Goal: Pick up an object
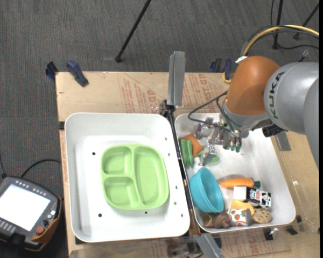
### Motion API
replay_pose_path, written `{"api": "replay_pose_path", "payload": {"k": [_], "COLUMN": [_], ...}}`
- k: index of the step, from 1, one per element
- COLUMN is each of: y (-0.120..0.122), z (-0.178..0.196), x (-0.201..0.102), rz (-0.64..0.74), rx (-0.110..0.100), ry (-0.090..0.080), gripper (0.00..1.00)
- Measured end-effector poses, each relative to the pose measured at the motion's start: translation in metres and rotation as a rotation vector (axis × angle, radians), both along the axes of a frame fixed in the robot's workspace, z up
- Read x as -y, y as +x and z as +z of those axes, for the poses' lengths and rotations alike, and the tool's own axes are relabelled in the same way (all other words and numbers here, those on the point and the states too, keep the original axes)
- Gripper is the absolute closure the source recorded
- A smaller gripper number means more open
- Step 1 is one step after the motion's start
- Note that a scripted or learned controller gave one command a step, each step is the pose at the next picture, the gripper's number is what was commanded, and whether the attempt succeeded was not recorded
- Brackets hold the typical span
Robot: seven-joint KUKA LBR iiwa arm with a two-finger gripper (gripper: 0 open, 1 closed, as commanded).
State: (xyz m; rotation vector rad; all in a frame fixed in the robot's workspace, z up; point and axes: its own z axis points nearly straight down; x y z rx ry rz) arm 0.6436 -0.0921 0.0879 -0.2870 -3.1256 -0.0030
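Tool (212,150), grip state unreadable, hovers over crowded green plastic vegetable (187,152) and blue plastic bowl (205,190) in right white bin (269,160); neighbours could deflect the grasp.

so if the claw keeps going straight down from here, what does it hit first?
Likely the green toy right under the claw, beside the orange piece in the right bin; depth is unclear from this slant.
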Motion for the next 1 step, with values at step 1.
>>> {"api": "replay_pose_path", "payload": {"k": [1], "y": [-0.035], "z": [0.0004], "x": [0.0628], "rz": [0.067], "rx": [0.004], "ry": [-0.003], "gripper": [0.0]}}
